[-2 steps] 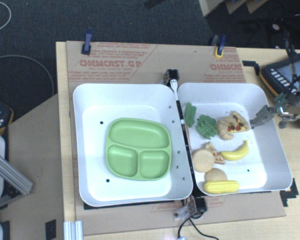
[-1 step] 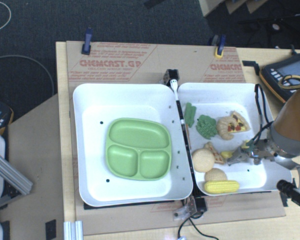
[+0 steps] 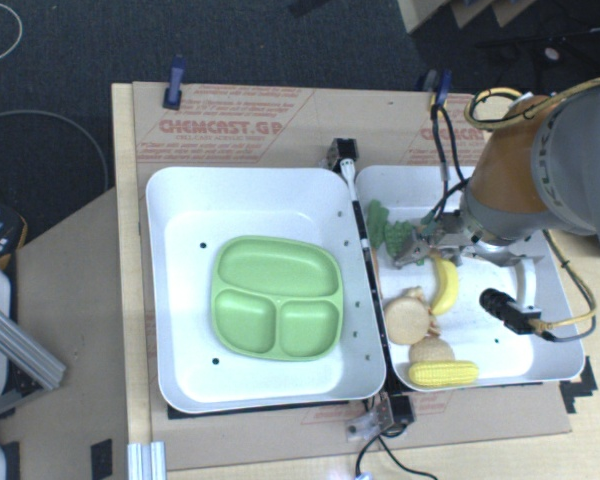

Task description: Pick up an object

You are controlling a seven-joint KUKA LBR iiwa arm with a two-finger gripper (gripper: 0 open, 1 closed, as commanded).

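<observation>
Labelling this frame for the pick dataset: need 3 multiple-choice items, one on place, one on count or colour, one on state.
1. Where does the green plate lie?
A. in the left bin
B. in the right bin
C. on the floor

2. How many compartments does the plate have?
A. one
B. three
C. five

3. How does the banana stand against the gripper?
A. hangs in the air
B. rests on the bin floor just beside it
C. sits on the plate

Answers:
1 A: the plate lies flat in the middle of the left bin.
2 B: one long section above two smaller ones.
3 B: the banana lies in the right bin, under the arm's end, near the corn cob.
</observation>
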